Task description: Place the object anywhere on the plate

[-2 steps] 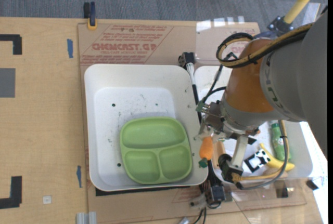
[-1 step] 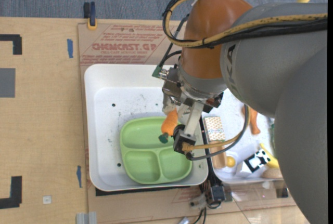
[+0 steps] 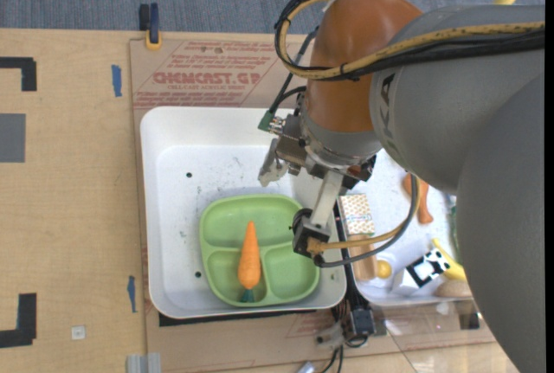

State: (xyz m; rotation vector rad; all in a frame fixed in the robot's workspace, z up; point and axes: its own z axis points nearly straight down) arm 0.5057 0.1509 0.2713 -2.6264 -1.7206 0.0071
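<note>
**Desk:** What is the tool doing?

**Photographer:** The tool [image 3: 279, 157] hangs under the arm's orange band, above the far rim of the plate [image 3: 212, 224]. The wrist blocks the view from above, so I cannot tell whether it is released or clenched. Nothing shows in its grasp.

**Desk:** And the carrot?

**Photographer:** The carrot [image 3: 249, 257] lies on the green plate, along the ridge between two compartments, with its leafy end toward the near rim. It is apart from the tool. The plate sits in the left bin [image 3: 169, 189], toward the near right corner. A patterned packet [image 3: 357, 215] lies in the neighbouring bin, and the counter [image 3: 69, 189] runs around both.

**Desk:** So the job looks done. What could spoil it?

**Photographer:** As I read it, the placing is complete, and the risk lies in the exit. The tool is low and close to the plate. A sideways sweep could clip the rim and jolt or tip the plate. The carrot is round and perched on a ridge, so a knock would likely roll it into a compartment or, at worst, over the rim. A fresh descent could pick it up again and undo the placement.
</note>
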